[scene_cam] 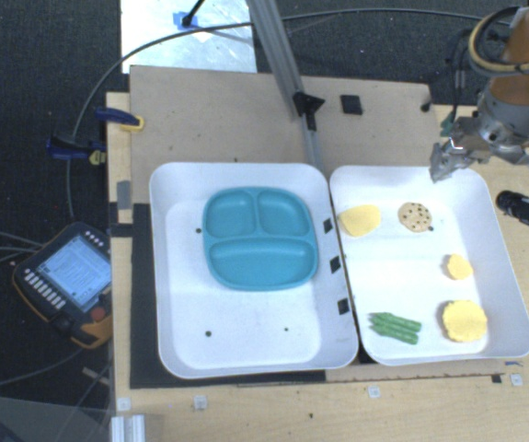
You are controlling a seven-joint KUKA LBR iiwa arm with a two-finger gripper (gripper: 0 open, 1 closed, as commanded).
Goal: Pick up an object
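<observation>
Above right bin's (494, 247) corner — jaws (443, 166) hovering.

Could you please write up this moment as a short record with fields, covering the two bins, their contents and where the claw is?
left bin: holds a blue divided plate
right bin: holds five food items
far row: yellow piece near the divider, cookie beside it
right side: small yellow piece, larger yellow round nearer the front
front: green beans
claw: above the right bin's far right corner, nothing seen in it
arm: reaches in from the right
</observation>
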